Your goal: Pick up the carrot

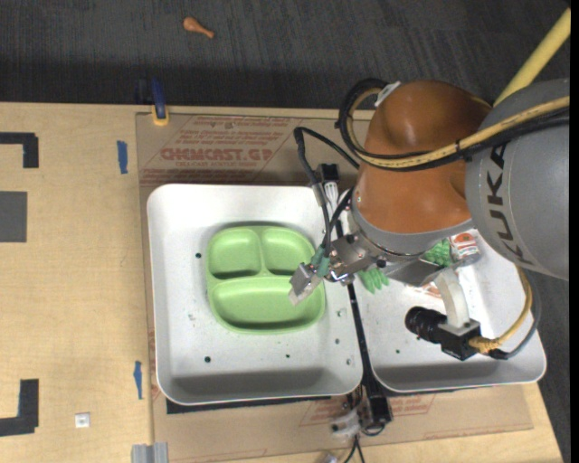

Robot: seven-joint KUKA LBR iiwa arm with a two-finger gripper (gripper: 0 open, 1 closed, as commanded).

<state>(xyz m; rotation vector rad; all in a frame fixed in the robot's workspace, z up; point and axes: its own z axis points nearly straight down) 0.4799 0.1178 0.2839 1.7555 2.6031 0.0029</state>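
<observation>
Carrot (463, 242) is hard to pin down. The best candidate is a small orange-red piece with a green leafy tuft (441, 253) touching it, lying in the right bin under the arm. Too little of it shows to be sure.

On the dark floor beyond the counter's far edge lies a small orange scrap (197, 27), too small to identify and well apart from both bins. The counter (72, 271) is bare board along its left side, apart from black tape marks.

The left bin (172, 298) holds a green divided plate (258, 276), which sits flat in the middle of the bin with nothing visible in its compartments.

The gripper (308, 282) hangs over the plate's right rim, close to the wall the two bins share. Its tip is a small grey blur against the green, so it is not possible to tell how far open it is. Nothing can be seen in its hold. It appears to sit left of the likely carrot, so reaching it would probably mean shifting back over the shared wall into the right bin.

Just right of that wall, a second green tuft (372, 277) peeks out at the right bin's near-left part. It may belong to another toy vegetable.

The right bin (507, 362) is largely covered by the arm (421, 172), whose orange band and grey body hide the bin's far half. A black cable fitting (441, 330) with a yellow lead hangs over the bin's floor towards its near edge.
</observation>
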